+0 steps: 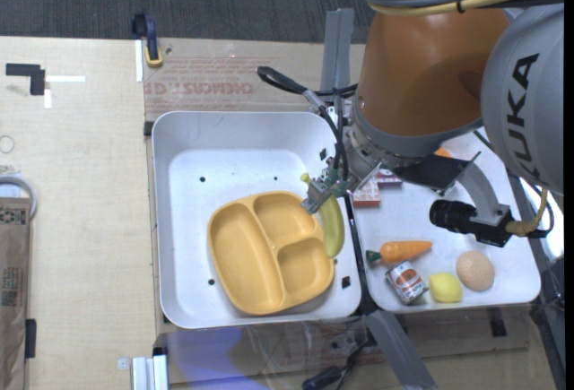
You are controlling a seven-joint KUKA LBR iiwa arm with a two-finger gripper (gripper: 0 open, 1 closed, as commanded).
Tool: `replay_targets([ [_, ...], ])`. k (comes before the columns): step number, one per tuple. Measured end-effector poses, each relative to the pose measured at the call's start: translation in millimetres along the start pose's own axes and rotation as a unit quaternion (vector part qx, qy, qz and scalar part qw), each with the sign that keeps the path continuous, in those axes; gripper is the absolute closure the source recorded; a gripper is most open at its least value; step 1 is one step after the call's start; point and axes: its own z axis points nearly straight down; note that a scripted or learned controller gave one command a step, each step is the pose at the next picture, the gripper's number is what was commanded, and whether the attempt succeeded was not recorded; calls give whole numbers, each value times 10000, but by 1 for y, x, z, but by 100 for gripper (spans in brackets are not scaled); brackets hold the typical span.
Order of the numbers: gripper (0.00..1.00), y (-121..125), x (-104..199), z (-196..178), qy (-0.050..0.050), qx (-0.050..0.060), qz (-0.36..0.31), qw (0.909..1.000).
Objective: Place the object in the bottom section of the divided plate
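Banana, yellow-green and curved (333, 225), lies just off the right rim of the yellow three-section plastic plate (269, 258), running lengthwise between the plate and the wall of the left white bin (175, 200). The two-finger gripper (319, 195) sits at the banana's upper end, right at the plate's upper right corner; whether it pinches the fruit or merely touches it, I cannot tell, since the tips are small and crowded against the stem.

Main risk, as I judge it: a grasp at the very end of a long curved fruit is weak, so the banana may swing or slip out on lifting and drop back beside the plate rather than into it. The bottom section, the compartment nearest the plate's lower right, is short compared with the banana, so the fruit could bridge the divider or overhang the rim. Pushing sideways might also shove the light plate away.
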Motion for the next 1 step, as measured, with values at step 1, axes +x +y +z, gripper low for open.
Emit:
replay_targets([
  [1, 100, 36, 0, -76, 4, 8, -924, 9957],
])
